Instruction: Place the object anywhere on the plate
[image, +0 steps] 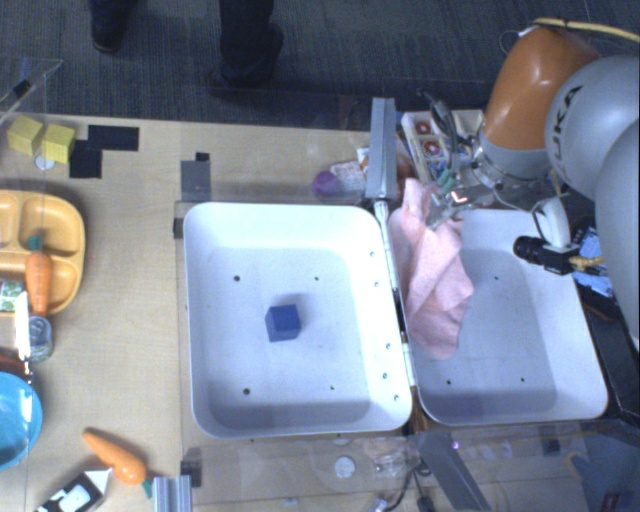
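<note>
Pink cloth (437, 282) draped over the left wall of the right bin (560, 400), its top bunched under the gripper (447, 196) near that bin's back-left corner; cannot tell how far open or whether gripping. Blue cube (283, 321) near the middle of the left bin (215, 400). Yellow divided plate (60, 235) at the bench's left edge.

Left bin open, right bin crowded.
You have free floor around the blue cube (284, 321); a pink cloth (432, 283) drapes the divider side.
</note>
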